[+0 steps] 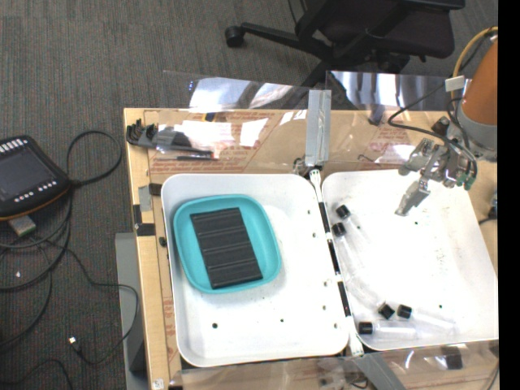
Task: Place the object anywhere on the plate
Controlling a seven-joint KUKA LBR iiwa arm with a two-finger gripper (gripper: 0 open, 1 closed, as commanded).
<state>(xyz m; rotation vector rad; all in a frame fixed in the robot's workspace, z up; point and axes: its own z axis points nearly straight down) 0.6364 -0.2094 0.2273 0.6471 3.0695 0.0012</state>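
Two white bins side by side on bench: left bin (244, 340), right bin (455, 242). One teal plate (185, 260) in left bin, one black ribbed slab (226, 246) lying flat on it, roughly centred. Gripper (416, 192) hangs over right bin's far side, fingers apart, nothing between them. Three clear tubes with black caps in right bin: one (348, 220) near divider, two (398, 319) by near edge. One office chair (366, 15) behind bench. One pendant (24, 177) on floor, left.
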